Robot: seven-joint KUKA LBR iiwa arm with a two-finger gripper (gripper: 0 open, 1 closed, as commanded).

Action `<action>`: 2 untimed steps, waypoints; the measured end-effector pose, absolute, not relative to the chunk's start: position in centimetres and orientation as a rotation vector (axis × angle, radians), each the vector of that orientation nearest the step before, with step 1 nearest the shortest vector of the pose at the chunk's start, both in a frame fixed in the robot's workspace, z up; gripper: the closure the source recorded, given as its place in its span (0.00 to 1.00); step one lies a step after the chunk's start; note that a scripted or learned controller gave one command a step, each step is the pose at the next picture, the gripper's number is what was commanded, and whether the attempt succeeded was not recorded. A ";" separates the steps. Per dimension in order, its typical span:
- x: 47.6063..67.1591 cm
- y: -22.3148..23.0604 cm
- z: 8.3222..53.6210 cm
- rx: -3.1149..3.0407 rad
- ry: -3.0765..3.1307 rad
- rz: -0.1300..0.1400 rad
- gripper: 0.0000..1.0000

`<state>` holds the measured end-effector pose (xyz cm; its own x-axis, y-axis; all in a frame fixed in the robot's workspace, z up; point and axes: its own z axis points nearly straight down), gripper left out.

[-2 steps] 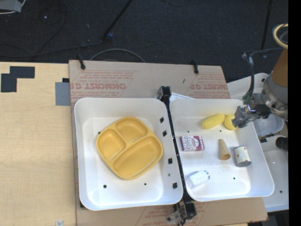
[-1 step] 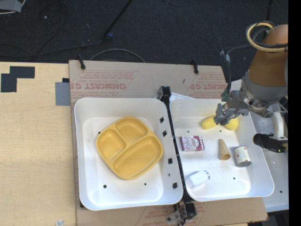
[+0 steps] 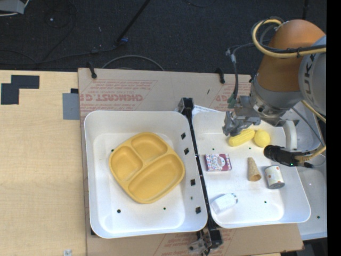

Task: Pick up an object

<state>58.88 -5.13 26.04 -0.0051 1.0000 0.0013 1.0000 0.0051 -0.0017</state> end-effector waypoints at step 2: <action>61.7 4.5 23.1 -2.215 -2.224 0.002 1.00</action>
